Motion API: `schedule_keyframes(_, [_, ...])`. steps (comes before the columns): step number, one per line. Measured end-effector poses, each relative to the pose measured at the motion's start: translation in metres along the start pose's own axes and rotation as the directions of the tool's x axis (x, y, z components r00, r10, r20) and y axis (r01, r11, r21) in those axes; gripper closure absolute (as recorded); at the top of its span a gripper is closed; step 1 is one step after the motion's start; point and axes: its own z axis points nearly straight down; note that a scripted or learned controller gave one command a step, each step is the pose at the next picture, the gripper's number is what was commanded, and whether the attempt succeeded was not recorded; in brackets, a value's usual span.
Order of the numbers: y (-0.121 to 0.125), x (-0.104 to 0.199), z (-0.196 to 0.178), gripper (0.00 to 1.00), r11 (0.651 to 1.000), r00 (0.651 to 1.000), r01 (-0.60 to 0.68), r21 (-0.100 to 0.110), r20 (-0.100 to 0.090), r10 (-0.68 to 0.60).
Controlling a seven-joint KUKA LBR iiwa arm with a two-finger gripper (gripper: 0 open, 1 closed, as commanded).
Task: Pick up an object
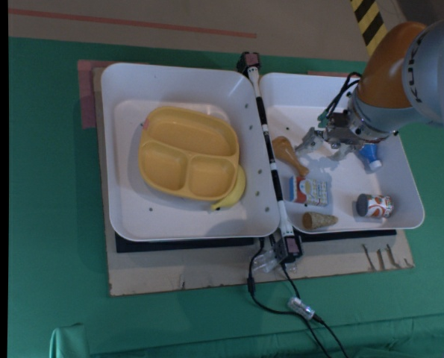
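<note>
Gripper (316, 140) hangs low in the right bin (404, 192), fingers apart and holding nothing, just beside the drumstick (290, 155), apparently lined up for a grasp there.

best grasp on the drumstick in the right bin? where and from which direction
Probably the narrow shaft of the drumstick, just below its bulbous top end. It lies flat, angled from upper left to lower right, so come straight down with the fingers closing across that axis. The gripper is just to its right; the divider crowds its left.
</note>
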Motion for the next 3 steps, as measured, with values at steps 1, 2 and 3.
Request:
schedule_keyframes(1, [-0.044, 0.006, -0.001, 0.00, 1.000, 1.000, 0.001, -0.005, -0.001, -0.001])
schedule_keyframes(2, [-0.041, 0.002, -0.016, 1.00, 1.000, 1.000, -0.008, -0.018, 0.005, 0.008])
schedule_keyframes(3, [-0.069, 0.076, -0.096, 1.00, 1.000, 1.000, 0.002, 0.012, -0.010, -0.002])
